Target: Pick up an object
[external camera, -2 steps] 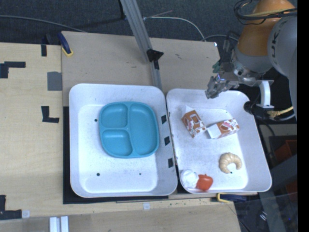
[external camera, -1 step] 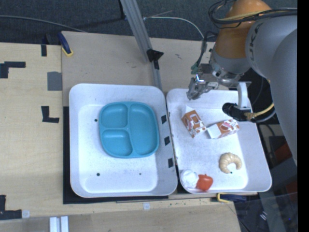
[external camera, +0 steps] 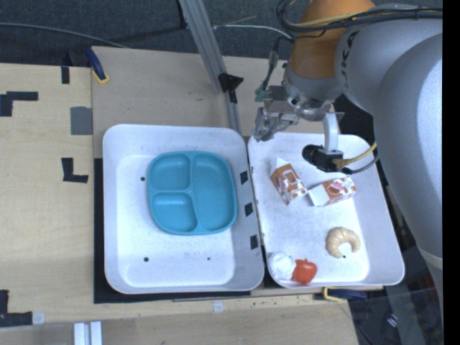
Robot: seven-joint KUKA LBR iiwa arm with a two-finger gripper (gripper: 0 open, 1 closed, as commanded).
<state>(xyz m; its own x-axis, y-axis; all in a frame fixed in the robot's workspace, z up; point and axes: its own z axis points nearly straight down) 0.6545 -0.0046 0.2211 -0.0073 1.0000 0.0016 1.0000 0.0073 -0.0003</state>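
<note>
Scanning from the near edge of the bin [external camera: 381,225] on my arm's side: a glossy red tomato-looking piece [external camera: 306,271] sits right against the near rim. It touches a crumpled white lump [external camera: 282,265] in the near corner by the other bin. A bit farther in there's a croissant [external camera: 343,241], tan, curved and matte, lying on its own toward the outer side.

Past the middle are two small cartons, orange-and-white printed and boxy. The tilted carton [external camera: 287,182] lies closer to the shared wall. The second carton [external camera: 335,190] lies on its side just beside it, and their corners nearly meet.

My claw [external camera: 264,129] is at the far corner of this bin, right by the shared wall. The tilted carton is the closest thing to it, with bare speckled white floor between them. Honestly I can't tell if the claw is open or clenched from this angle, it's just a grey metal tangle.

The other bin [external camera: 122,192] holds a smooth blue plate [external camera: 192,192] with rounded corners and three compartments, sitting near its far edge.
</note>
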